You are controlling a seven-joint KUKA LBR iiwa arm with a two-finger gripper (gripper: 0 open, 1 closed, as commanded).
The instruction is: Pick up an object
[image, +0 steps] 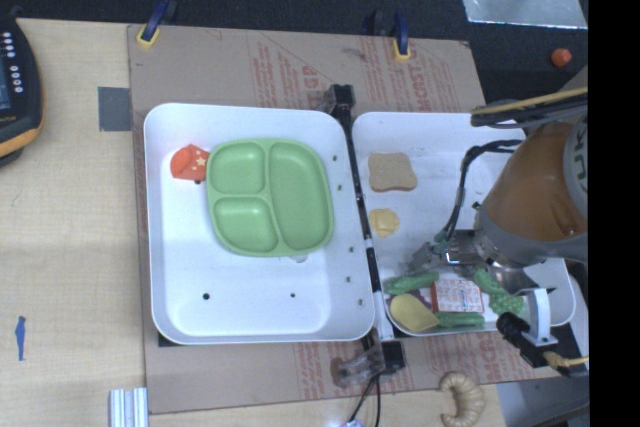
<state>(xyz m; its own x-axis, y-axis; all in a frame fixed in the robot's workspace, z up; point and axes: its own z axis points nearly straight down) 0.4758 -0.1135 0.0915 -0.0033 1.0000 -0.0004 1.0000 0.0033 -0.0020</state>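
End effector low over the right bin's pile

You cannot tell its state. 2 pieces crowd there: carton, green bean. It could nudge them and miss.

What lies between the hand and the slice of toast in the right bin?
Nothing visible. The hand is low among the cluttered items near the bin's front, and only bare bin floor separates it from the toast slice; the yellow piece sits off to the side.

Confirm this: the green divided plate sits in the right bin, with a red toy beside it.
Wrong bin. The camera view shows the green plate in the left bin, with the red toy beside it.
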